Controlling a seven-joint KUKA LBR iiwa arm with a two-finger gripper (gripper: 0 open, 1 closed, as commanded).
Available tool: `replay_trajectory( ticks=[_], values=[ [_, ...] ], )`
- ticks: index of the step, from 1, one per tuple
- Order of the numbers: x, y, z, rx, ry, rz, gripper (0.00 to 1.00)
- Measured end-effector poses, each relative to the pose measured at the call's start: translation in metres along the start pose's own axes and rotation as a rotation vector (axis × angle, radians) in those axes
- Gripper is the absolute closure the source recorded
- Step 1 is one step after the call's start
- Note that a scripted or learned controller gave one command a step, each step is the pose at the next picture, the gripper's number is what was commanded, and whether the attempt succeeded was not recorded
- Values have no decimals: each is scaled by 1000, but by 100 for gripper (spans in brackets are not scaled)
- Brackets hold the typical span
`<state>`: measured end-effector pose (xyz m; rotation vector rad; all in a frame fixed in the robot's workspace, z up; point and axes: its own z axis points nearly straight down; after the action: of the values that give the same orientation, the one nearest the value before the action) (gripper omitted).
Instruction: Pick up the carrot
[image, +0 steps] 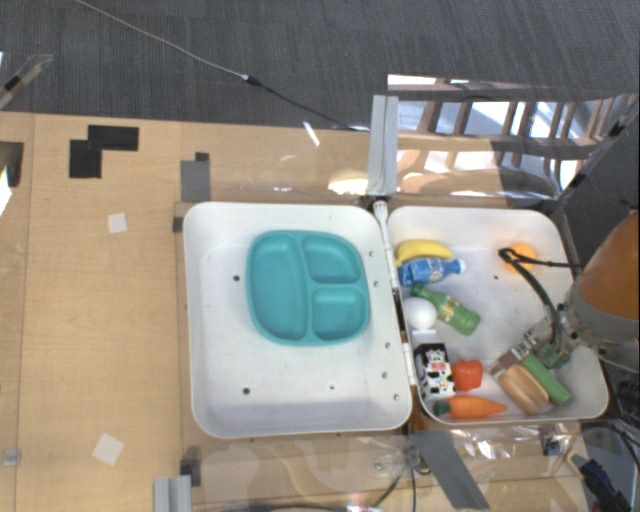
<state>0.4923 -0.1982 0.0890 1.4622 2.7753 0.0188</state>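
While the pincer (528, 352) hovers, the carrot (478, 406) lies nearby.

Fixed overhead camera, angled obliquely down upon the bench (90, 330). Both white bins are framed at moderate range: the left bin (215, 400) at frame centre, the right bin (490, 225) toward the right edge. Dark floor is seen along the top.

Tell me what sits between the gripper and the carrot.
In the camera view, the hot dog bun lies between the gripper and the carrot, in the right bin.
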Motion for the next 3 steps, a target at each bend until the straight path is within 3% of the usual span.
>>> replay_trajectory(
  ticks=[1, 3],
  values=[
    [-2, -1, -1, 4, -13, -474, 0],
    [-3, -2, -1, 7, -11, -1182, 0]
  ],
)
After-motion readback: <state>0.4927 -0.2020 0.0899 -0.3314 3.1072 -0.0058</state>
